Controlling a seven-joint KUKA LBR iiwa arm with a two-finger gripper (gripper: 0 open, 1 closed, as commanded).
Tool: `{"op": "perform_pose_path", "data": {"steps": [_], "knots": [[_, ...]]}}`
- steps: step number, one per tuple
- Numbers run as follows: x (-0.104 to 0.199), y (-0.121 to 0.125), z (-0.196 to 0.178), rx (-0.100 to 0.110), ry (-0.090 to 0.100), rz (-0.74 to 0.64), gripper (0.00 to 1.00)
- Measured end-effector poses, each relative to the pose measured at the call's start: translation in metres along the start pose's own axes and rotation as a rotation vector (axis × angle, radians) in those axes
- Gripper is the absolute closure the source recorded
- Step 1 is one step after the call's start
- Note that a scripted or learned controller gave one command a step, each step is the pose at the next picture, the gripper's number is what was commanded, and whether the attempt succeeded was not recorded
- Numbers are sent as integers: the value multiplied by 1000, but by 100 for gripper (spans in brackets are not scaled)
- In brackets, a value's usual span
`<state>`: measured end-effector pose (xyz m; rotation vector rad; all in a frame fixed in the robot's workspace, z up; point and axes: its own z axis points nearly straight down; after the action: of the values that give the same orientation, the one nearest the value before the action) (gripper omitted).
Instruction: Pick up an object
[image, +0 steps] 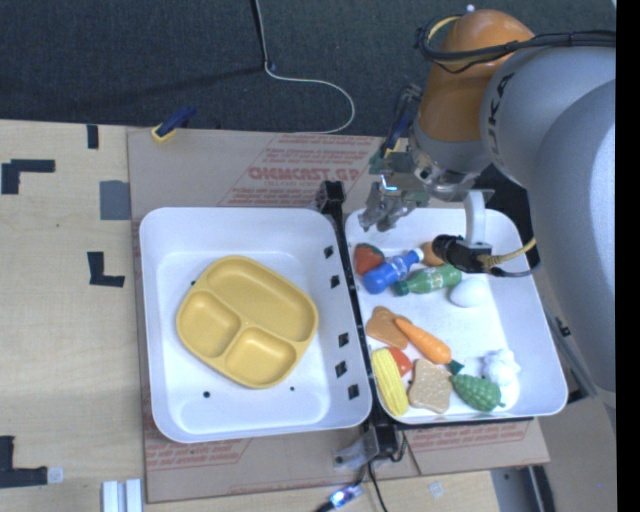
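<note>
Where toys crowd: end effector (385, 212) above.

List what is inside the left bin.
The left bin holds one yellow divided plate, lying flat with three compartments that hold nothing. Whatever lies beneath the plate is covered.

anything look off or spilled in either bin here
Nothing stands out. The yellow divided plate lies flat in the left bin, turned at an angle to its walls. The toy food, such as the carrot and corn, is heaped loosely but all inside the right bin.
</note>
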<state>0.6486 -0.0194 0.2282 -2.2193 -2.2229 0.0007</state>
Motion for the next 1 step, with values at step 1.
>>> {"op": "perform_pose_path", "data": {"steps": [1], "knots": [[-7, 3, 15, 2, -2, 1, 100]]}}
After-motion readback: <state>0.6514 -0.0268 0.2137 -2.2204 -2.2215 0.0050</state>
